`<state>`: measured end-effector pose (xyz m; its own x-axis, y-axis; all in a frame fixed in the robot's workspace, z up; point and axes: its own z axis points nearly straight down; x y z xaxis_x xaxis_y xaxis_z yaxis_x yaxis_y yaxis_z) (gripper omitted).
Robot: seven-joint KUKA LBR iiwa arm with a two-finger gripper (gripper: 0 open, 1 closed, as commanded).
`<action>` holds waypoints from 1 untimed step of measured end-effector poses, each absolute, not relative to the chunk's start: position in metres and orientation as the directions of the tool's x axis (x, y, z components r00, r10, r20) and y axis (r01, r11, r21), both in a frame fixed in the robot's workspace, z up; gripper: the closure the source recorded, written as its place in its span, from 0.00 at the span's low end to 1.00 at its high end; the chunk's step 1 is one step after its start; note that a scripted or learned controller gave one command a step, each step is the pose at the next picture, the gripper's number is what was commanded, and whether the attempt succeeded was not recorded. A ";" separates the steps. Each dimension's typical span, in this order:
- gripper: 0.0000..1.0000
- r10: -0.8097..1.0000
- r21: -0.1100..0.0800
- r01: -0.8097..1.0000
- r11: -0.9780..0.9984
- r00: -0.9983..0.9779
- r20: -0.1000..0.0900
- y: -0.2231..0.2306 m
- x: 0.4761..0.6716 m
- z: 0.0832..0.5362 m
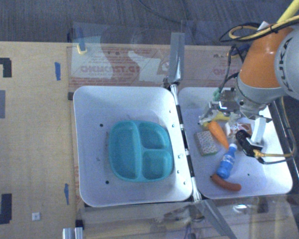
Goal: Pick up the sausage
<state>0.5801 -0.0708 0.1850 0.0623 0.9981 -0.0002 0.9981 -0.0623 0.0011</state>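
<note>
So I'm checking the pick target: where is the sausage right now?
In the camera view the sausage lies near the front edge of the right bin, just below the blue bottle and apart from the tool.

I see two white bins; the left bin [89,108] holds a teal divided tray [139,151]. In the right bin [274,178] the sausage [226,183] is reddish-brown, the carrot [219,134] is orange, the bottle [226,162] is blue with a white label, and the sponge [207,143] is grey with a speckled pattern. My arm [269,59] is grey with an orange band. The bench [30,148] is light tan.
</note>
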 end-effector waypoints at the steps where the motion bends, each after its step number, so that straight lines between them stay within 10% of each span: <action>1: 0.00 0.965 0.013 0.965 0.261 -0.261 0.002 -0.091 0.564 0.091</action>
<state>0.5645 -0.0906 0.0913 -0.2606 0.9654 0.0021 0.9654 0.2606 0.0133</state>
